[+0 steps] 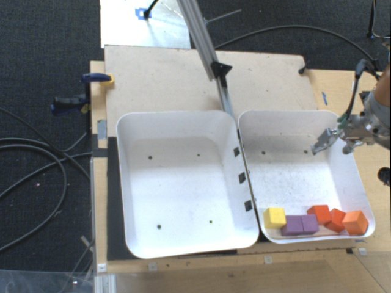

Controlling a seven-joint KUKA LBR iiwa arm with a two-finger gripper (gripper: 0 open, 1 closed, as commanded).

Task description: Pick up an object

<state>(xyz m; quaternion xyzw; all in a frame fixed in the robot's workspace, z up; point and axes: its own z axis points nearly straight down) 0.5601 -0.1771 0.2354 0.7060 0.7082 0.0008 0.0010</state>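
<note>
Dark carpet strewn with black cables (36,163) surrounded a pale wooden bench (183,78) that bore two shallow white bins side by side. A blue-handled clamp (82,93) gripped the bench edge at about ten o'clock. The left bin (131,163) sat bare-floored beside the right bin (287,163), their rims touching along a slanted metal pole (201,38) that ran up toward twelve o'clock. All the blocks were gathered along the right bin's near wall, at about five o'clock: a yellow block (275,217), a purple block (299,224) just beside it, then a red block (324,214) and an orange block (355,222), packed close together. The gripper (322,142) reached in at three o'clock over the right bin's far corner, well apart from the blocks; whether its fingers were spread or closed could not be told, and nothing was visible between them.
</note>
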